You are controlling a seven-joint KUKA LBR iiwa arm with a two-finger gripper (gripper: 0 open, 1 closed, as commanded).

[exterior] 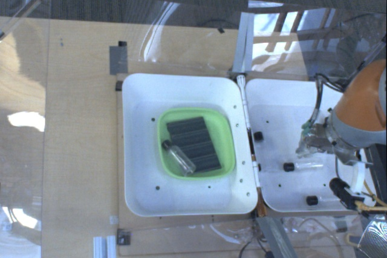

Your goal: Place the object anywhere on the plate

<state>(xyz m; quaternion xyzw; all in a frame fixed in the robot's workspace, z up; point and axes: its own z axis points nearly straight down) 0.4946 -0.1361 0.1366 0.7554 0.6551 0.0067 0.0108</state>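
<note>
The green plate (225, 130) sits in the left bin (139, 148), and there's already something on it: a dark ribbed block (193, 143) lies across the middle, with a small clear vial (178, 157) resting at its lower left edge, black cap pointing up-left. Over in the right bin (272, 190), the arm (363, 109) hangs low over the floor, and the gripper (311, 148) is down near the bin's middle. Whether it's open or closed, I can't tell; the wrist body and glare hide that end. A faint clear shape lies on the floor just below the gripper, too washed out to name. Judging from this, if the vial is the object, the placing looks done, since it rests within the plate's rim. If the target lies in the right bin, the pick is barely under way and the whole carry across is left.
</note>
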